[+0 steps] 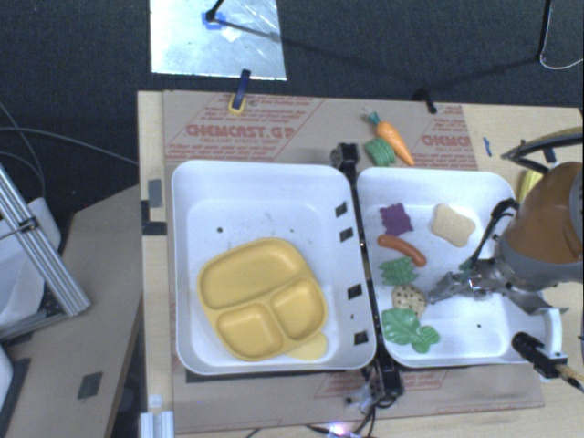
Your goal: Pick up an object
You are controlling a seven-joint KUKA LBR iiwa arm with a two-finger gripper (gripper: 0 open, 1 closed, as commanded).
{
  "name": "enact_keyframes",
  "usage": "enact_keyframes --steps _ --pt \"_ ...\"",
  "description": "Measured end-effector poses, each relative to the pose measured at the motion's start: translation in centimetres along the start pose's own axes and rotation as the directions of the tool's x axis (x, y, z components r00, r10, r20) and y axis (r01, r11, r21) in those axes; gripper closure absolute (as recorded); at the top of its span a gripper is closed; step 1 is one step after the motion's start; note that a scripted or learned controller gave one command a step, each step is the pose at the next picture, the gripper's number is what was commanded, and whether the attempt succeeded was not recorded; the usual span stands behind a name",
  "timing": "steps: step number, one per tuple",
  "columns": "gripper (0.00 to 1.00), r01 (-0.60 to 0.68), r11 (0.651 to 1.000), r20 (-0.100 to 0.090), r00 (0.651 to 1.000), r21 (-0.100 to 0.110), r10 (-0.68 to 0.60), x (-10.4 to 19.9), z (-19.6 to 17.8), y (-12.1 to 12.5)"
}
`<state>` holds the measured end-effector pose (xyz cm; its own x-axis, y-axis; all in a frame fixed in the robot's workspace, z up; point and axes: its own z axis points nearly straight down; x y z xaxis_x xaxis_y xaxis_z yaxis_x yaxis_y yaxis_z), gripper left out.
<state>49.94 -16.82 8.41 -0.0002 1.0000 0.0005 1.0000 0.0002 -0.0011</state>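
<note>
The right bin (pixel 484 182) holds a purple piece (pixel 395 217), a beige bread-like piece (pixel 453 224), a red-orange sausage (pixel 401 248), a small green leafy piece (pixel 398 270), a speckled tan cookie (pixel 408 298) and a larger green leafy piece (pixel 410 329). My gripper (pixel 449 287) hangs low in this bin, just right of the cookie, with its fingers pointing left. Nothing shows between them. The arm's orange band (pixel 547 217) rises behind it at the right edge.
The left bin (pixel 265 185) holds a yellow divided tray (pixel 262 296). A toy carrot (pixel 394 139) with a green piece lies on the cardboard behind the bins. A blue and yellow item (pixel 241 92) lies further back left.
</note>
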Motion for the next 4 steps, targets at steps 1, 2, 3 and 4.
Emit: enact_keyframes --steps 1,2,3,4 --pt "0.0 -0.003 1.0 0.003 1.0 -0.002 0.003 -4.1 0.0 -1.4" --pt "0.0 0.009 1.0 -0.002 1.0 -0.004 -0.009 2.0 0.0 0.7" --pt "0.0 0.006 1.0 -0.002 1.0 0.0 -0.006 5.9 0.0 -0.6" --pt "0.0 -0.005 1.0 0.004 1.0 -0.003 0.005 -1.3 0.0 -1.4"
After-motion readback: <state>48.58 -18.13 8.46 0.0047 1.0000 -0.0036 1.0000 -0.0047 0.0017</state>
